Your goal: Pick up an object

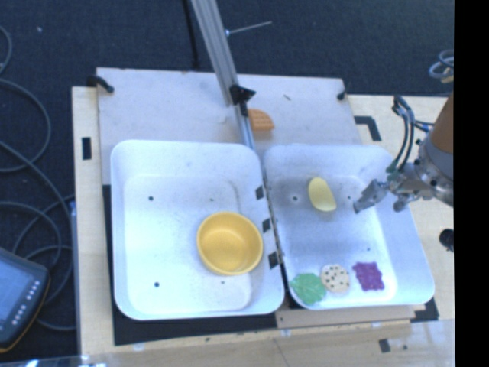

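The end effector [372,196] hangs over the right bin [397,235], near its right wall; whether it is spread or pressed together I cannot tell. Just to its left lies a yellow oval piece [322,194], apart from it, long axis running from upper left to lower right. Below it sit a purple piece [369,276], a cookie [335,278] and a green piece [308,287].

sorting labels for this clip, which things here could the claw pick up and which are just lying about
Could be picked:
yellow piece, nearest the claw
green piece
cookie
purple piece
yellow bowl

Lying about:
orange thing behind the bins
metal pole
tablet on the floor
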Robot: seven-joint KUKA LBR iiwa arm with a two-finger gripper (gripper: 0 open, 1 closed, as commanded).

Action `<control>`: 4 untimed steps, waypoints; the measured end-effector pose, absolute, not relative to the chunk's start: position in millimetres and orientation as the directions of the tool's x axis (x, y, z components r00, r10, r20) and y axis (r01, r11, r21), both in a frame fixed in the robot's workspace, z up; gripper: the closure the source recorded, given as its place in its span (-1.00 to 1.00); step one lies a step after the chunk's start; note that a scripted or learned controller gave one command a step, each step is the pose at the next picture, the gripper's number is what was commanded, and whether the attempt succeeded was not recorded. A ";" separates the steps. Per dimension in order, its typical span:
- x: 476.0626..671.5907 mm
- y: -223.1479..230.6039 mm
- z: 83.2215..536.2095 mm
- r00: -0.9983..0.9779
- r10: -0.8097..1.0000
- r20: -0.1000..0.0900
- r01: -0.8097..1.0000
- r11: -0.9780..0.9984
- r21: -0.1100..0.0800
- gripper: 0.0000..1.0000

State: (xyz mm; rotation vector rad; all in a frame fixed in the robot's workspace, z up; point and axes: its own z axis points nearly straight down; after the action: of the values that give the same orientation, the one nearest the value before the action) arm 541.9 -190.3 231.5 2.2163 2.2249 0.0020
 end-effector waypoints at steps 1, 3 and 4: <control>541.9 -190.3 231.5 -0.003 1.000 0.000 1.000 0.003 0.002 -1.00; 550.2 -191.0 134.7 0.004 1.000 -0.002 1.000 -0.004 -0.004 -1.00; 550.4 -192.6 99.9 0.003 1.000 -0.003 1.000 -0.003 0.001 -1.00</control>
State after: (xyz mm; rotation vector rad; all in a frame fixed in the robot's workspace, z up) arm 550.4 -192.6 99.9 2.2225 2.2166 -0.0025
